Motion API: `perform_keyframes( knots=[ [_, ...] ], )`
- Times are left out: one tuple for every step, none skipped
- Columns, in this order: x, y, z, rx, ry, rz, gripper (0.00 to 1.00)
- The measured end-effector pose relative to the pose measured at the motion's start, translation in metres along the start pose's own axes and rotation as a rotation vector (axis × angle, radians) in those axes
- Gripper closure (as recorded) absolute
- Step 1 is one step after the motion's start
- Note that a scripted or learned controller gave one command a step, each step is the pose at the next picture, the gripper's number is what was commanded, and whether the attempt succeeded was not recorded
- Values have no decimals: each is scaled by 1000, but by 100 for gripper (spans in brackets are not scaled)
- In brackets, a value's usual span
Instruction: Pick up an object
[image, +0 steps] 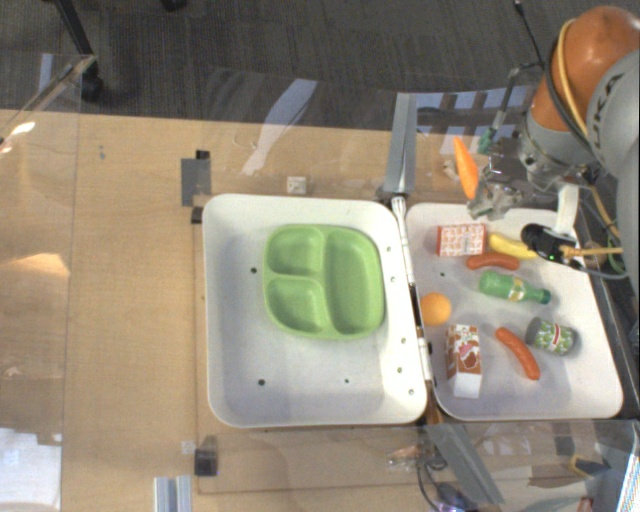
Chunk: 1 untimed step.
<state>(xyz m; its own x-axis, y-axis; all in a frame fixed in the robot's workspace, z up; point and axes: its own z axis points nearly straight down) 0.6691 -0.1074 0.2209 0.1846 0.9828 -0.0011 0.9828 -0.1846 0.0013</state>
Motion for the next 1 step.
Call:
perform_keyframes(
  knots=[
    [11, -1, -9, -2, 1, 50, 100]
  ],
)
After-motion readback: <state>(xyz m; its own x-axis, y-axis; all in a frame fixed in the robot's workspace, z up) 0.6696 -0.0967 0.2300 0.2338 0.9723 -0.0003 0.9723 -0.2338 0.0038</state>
